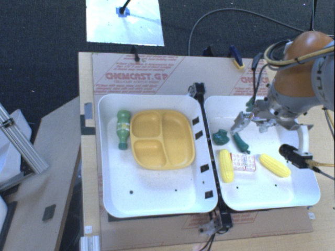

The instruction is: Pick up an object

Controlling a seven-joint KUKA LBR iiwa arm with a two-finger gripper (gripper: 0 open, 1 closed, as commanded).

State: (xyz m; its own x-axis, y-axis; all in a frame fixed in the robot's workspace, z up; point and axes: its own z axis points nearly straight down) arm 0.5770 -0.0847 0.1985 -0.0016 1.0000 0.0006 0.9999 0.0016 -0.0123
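Nearest the camera, the front rim of the right bin [272, 203] runs along the bench edge. Just inside it lie three things in a loose row: a yellow corn cob [226, 165] standing lengthwise near the divider, a small red-and-white packet [244, 162] touching its right side, and a second corn cob [275, 165] lying at a slant a little to the right of the packet. A black cylinder [294, 156] on the arm's tooling hangs just beyond that second cob.

Farther back in the same bin sits a dark green toy [221, 137] close to the divider, and just right of it a dark green stick-shaped piece [241, 142] lying at a slant. The gripper [241, 123] hangs directly above and just behind this stick-shaped piece, its metal fingers [238, 122] pointing down and toward the left. Nothing shows between the fingers; how wide they stand cannot be told from this angle. The stick's upper end lies right below the fingertips, near them but with no clear contact.

In the left bin [112, 192], a yellow divided plate [162, 139] fills the middle, and a green bottle [123, 129] lies just beside its left edge.
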